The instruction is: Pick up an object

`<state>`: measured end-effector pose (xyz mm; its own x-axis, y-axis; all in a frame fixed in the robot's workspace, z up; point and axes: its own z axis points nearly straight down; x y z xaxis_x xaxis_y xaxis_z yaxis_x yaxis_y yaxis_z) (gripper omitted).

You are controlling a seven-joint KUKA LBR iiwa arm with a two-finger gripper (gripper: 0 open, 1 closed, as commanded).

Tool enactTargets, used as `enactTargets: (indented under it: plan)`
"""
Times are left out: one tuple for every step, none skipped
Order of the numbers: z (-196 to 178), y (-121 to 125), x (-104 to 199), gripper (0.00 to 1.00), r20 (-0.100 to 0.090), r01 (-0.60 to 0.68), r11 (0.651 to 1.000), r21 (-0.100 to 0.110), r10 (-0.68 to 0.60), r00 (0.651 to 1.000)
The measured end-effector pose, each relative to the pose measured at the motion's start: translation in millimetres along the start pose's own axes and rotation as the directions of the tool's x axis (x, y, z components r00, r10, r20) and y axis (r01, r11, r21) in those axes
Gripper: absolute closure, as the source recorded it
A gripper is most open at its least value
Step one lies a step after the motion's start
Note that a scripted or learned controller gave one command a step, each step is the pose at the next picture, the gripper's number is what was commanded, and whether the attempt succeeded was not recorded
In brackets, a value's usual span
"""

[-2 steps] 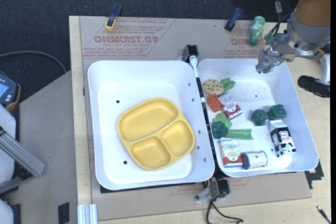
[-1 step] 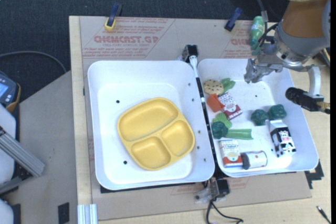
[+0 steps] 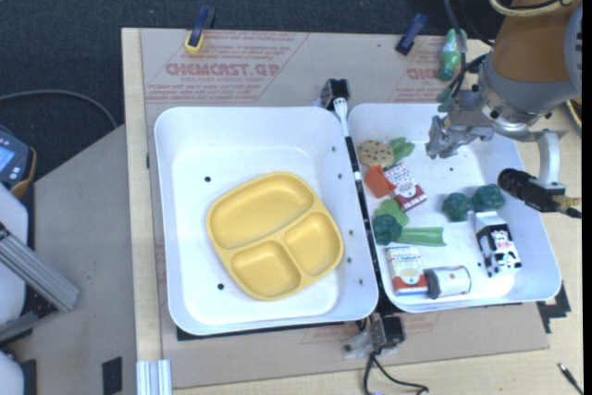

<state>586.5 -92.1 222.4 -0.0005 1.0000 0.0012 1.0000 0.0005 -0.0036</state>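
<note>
The table (image 3: pixel 277 60), covered in printed cardboard, carries two white bins side by side. The left bin (image 3: pixel 185 143) holds a yellow three-part tray (image 3: pixel 274 234). The right bin (image 3: pixel 546 264) holds the small things: a cookie (image 3: pixel 374 152) beside a green leaf (image 3: pixel 400 146), an orange piece (image 3: pixel 378 181), a red-and-white packet (image 3: pixel 405 184), broccoli (image 3: pixel 388 222), a green pod (image 3: pixel 421 237), two dark green lumps (image 3: pixel 472 201), a black-and-white cow (image 3: pixel 498 248), a carton (image 3: pixel 405 269) and a can (image 3: pixel 449 281). The arm (image 3: pixel 536 23) hangs over the bin's far right part, its gripper (image 3: pixel 445 143) above bare floor, nothing between the fingers; whether they are spread cannot be told.
</note>
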Motion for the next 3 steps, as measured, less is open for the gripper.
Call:
enactTargets:
  plan:
    - [-12.5, 4.5, 7.2, 1.00, 0.002, 0.001, 1.000, -0.007, -0.001, 1.000]
    - [-11.9, 4.7, 7.9, 1.00, 0.001, 0.000, 1.000, -0.006, 0.000, 1.000]
    - [-10.1, 2.9, 2.8, 1.00, 0.001, 0.000, 1.000, -0.003, 0.000, 1.000]
